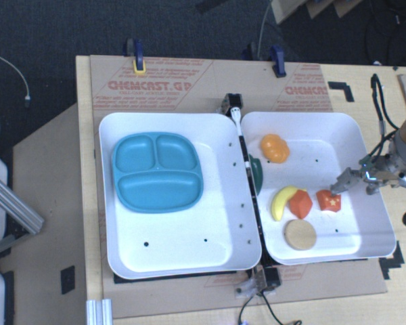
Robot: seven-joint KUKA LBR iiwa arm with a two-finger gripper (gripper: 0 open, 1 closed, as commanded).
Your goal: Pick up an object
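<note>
Your gripper (343,181) sits low over the right bin (365,244), reaching in from the right wall, its tip just beside the small red piece with the green top, a strawberry by the look of it (329,200). You cannot tell from this angle whether the pincer is wide or narrow; nothing is visibly between it, so count nothing as held.

Risks as you go on:
- The strawberry is small and looks rounded. A closing pincer that is off centre would likely squirt it sideways rather than trap it.
- Just left of it lies a red tomato (300,204), touching a banana (282,202). Push the strawberry left and you probably nudge that pair, and may end up pinching two things.
- The tan round disc (300,235) lies just below the tomato; a sweep downward could drag it.

Room and edges:
- Open white floor lies above the strawberry, up toward the orange (275,148), which stands well apart near the top.
- The right wall is near the wrist, so withdrawal sideways looks tight; straight up seems cleaner.
- A dark green thing (256,173) rests at the divider between bins.
- The left bin (179,249) carries a blue divided plate (158,172), with bare floor beside and below it.
</note>
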